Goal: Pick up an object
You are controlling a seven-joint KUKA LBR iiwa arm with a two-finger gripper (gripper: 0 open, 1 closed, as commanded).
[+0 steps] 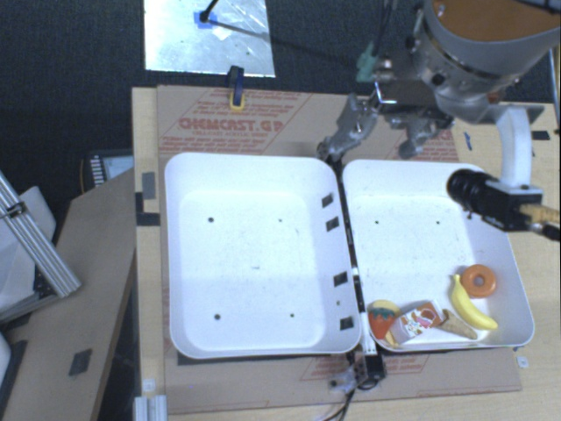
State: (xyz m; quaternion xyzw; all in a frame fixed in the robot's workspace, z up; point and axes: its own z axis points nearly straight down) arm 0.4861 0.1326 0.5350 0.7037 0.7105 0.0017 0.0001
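Observation:
Several small items lie in the front right corner of the right bin (421, 235): a yellow banana (469, 305), an orange ring-shaped toy (479, 280), a red and orange round fruit (382, 318), a white and red packet (416, 321) and a tan wedge (458, 326). My gripper (375, 146) hangs high over the back edge of the right bin, far from these items. Its two metal fingers (340, 143) stand spread apart, open, with nothing between them.
The left bin (254, 253) sits beside the right one on a cardboard sheet (245, 121). A black cylinder on a white bracket (478, 193) overhangs the right bin's right side. A metal plate (210, 24) and a yellow clamp (236, 90) lie behind.

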